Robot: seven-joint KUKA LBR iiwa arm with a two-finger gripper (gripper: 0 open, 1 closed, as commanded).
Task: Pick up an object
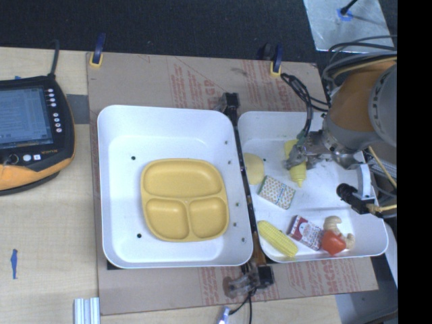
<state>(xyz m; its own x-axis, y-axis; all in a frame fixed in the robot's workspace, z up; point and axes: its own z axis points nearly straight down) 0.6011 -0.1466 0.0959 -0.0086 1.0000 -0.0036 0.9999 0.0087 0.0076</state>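
The right bin [317, 123] holds several small items. My gripper [299, 158] is low over the bin's upper middle, directly above a small yellow piece [298, 175] that pokes out from beneath it. The view does not show whether that piece is held. Left of it lie a pale yellow rounded item [253, 168] against the bin wall and a checkered packet [277, 192]. Along the bin's front edge are a corn cob [277, 239], a red-and-white packet [305, 233] and a red and tan toy [335, 239].
The left bin [121, 133] holds a yellow divided plate [183, 199]. A tablet in an orange case [30, 130] sits on the bench at far left. Cables and the arm's grey-orange body [358, 106] crowd the right bin's right side.
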